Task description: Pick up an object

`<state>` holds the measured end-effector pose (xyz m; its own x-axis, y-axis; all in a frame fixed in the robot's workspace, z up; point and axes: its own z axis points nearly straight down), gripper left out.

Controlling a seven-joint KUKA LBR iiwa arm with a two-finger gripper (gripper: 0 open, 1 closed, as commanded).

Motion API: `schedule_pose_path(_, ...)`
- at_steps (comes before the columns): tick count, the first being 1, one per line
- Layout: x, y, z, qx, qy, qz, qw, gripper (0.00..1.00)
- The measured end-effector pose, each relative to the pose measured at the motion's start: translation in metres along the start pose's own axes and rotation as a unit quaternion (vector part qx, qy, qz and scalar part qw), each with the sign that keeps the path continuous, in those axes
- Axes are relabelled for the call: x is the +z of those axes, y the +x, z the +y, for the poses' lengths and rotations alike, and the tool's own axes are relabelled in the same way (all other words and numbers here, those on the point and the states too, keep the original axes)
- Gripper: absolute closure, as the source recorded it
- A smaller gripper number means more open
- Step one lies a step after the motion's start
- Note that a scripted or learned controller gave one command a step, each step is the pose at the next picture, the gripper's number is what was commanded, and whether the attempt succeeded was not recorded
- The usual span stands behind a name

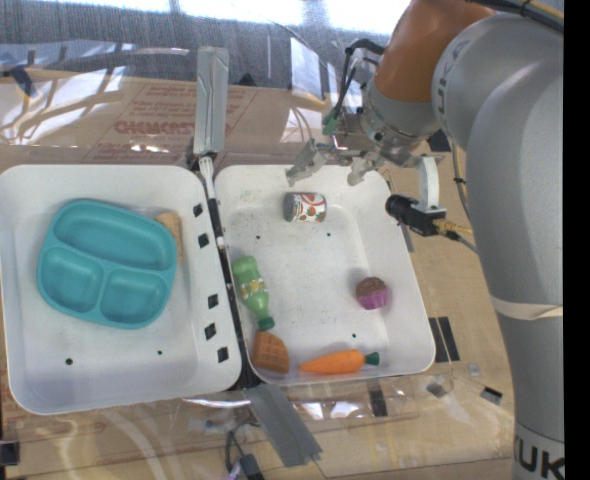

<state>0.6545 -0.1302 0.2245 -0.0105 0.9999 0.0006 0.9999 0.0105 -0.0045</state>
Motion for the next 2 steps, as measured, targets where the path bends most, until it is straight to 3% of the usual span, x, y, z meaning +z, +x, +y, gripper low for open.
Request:
schedule_pose_path(1, 0.126, -0.052, 0.006, 0.001, -0.006, 0.000, 1.0000, 0.00)
schedule_pose_path(2, 0.116, -0.051, 0.006, -0.001, -0.005, 0.000, 1.0000, 1.00)
